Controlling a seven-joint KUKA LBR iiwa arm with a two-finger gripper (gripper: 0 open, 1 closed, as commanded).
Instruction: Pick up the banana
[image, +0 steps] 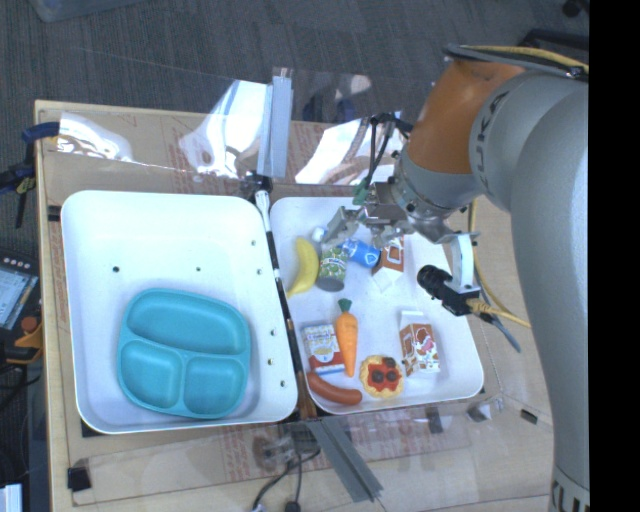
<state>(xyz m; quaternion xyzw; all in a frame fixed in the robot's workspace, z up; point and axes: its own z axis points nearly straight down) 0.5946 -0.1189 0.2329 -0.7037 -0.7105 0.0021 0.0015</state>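
Observation:
The yellow banana (304, 266) lies in the right bin (462, 350), close to its left wall, pointing up and down. My gripper (352, 222) hangs over the upper middle of that bin, just right of the banana's top end and above a small blue and green pack (346, 256). Nothing shows between the fingers. The grey arm with its orange band (455, 110) comes in from the upper right.
Also in the right bin are a carrot (346, 338), a sausage (333, 390), a small pizza (381, 375), a red carton (420, 345) and a red-labelled pack (320, 344). A teal divided tray (185, 352) sits in the left bin (110, 240).

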